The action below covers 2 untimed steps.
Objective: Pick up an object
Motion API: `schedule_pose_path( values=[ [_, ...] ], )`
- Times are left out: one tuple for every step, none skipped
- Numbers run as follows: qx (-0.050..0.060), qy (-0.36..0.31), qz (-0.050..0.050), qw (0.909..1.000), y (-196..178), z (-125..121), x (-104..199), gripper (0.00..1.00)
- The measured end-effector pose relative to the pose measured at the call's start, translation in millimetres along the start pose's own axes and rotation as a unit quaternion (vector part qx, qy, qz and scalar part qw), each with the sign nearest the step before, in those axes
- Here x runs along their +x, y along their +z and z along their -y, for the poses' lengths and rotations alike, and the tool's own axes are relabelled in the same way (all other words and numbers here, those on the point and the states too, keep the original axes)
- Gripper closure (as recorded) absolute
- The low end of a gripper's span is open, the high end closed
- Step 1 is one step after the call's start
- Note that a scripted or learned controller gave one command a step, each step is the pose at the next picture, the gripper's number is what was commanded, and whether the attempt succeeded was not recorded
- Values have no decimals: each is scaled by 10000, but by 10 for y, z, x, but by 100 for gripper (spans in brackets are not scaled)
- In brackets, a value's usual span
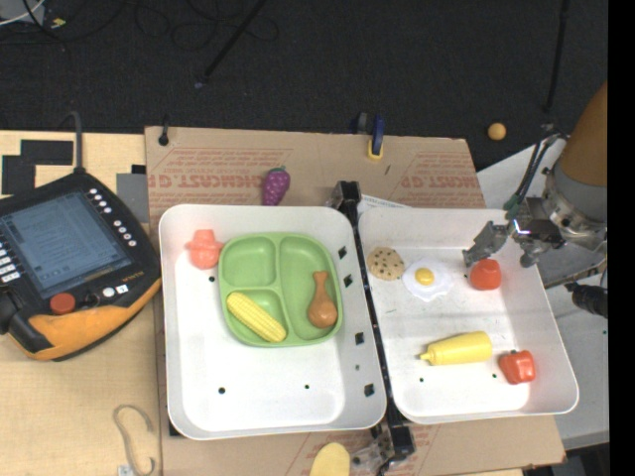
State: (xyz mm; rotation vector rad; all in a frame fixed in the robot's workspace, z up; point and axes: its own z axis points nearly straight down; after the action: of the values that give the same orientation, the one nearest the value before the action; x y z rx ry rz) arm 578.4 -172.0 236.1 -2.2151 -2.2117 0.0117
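Gripper [506, 244] over right bin [556, 385] – fingers spread wide, nothing held – red tomato [485, 275] just below.

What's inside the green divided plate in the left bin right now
The green plate holds a yellow corn cob in its lower left section and a brown drumstick in the right one. The upper left section looks bare. Whatever lies beneath the two foods is covered.

An orange band [593, 137] was seen above a grey metal wrist [577, 194]. A thin green cable [528, 172] was run beside that wrist. Below it, the pincer [508, 243] was built of dull grey metal.
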Motion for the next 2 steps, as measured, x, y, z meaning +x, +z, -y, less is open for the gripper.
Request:
schedule_pose_path(
  values=[
    [-63, -8, 14, 10000, -67, -23, -4, 0],
    [-32, -13, 4, 10000, 402, 33, -33, 0]
  ],
)
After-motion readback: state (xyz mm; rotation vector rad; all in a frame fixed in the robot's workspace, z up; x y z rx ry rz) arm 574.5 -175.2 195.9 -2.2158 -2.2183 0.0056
